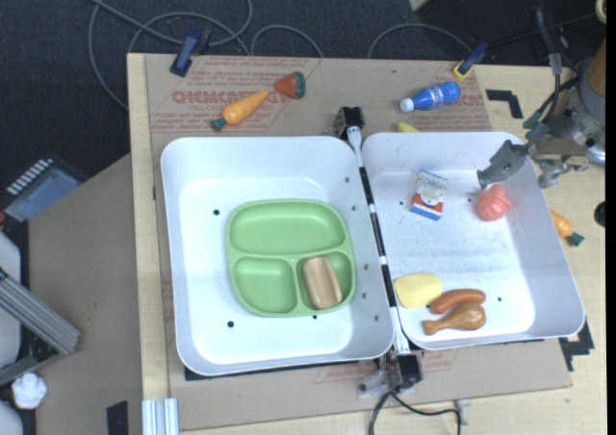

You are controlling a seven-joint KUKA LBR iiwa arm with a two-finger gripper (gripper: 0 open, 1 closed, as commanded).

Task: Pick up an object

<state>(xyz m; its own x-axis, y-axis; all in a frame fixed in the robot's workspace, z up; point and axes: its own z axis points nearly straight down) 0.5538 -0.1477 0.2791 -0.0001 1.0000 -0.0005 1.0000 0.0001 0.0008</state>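
Setting: dark carpet with loose cables around a cardboard-topped counter (269, 87) carrying two shallow white bins side by side.
Likely target: pink-red rounded toy (492, 203) in the right bin (539, 313), upper right part, near the far wall; which object the program has chosen is a judgement from where the gripper sits.
Gripper: gripper (504, 166) hangs just above and beside the pink toy, near the bin's far right corner; whether it is released or clenched cannot be told at this angle, and nothing is seen held.
Near neighbour: small white, blue and orange carton (428, 195), left of the pink toy, apart from it.
Front of right bin: yellow lemon-like piece (417, 289) touching a sausage (458, 299) and a chicken drumstick (456, 319), all clustered.
Left bin: left bin (192, 183) holds a green divided tray (287, 231) with a bread roll (321, 282) in its lower right compartment.
Outside bins: carrot (252, 104) and blue bottle (433, 96) on the counter behind.
Risk, roll: rounded toy could squirt sideways if closed on off-centre.
Risk, wall: descent this close to the rim could clip the bin wall and shift the bin.
Risk, miss: a closure set too high would come up with nothing.
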